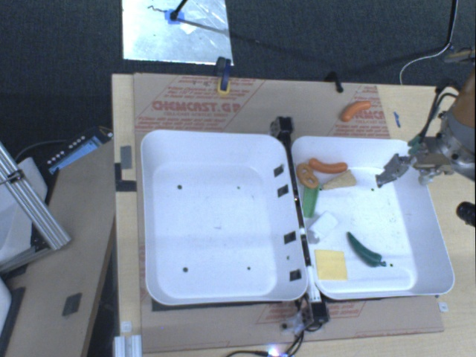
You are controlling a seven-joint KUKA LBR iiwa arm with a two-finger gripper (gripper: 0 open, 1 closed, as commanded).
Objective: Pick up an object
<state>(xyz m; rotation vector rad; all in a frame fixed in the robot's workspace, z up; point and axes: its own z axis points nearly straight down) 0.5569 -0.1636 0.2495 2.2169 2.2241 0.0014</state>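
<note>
The right bin (pixel 435 253) holds several small items. An orange sausage (pixel 328 166), a pretzel-like ring (pixel 306 175) and a tan wedge (pixel 338 181) lie at its far left. Below them are a light green stick (pixel 309 201) and a white piece (pixel 322 224). A yellow square (pixel 331 265) and a dark green pepper (pixel 364 250) lie near the front. My gripper (pixel 390 171) hangs over the bin's far right part, apart from all of these, with nothing seen in it.
The left bin (pixel 160 199) sits beside the right one, joined by a black hinge strip (pixel 291 199). A second orange sausage (pixel 356 111) lies on the cardboard behind the right bin. A yellow and blue clamp (pixel 223 75) stands at the back edge.
</note>
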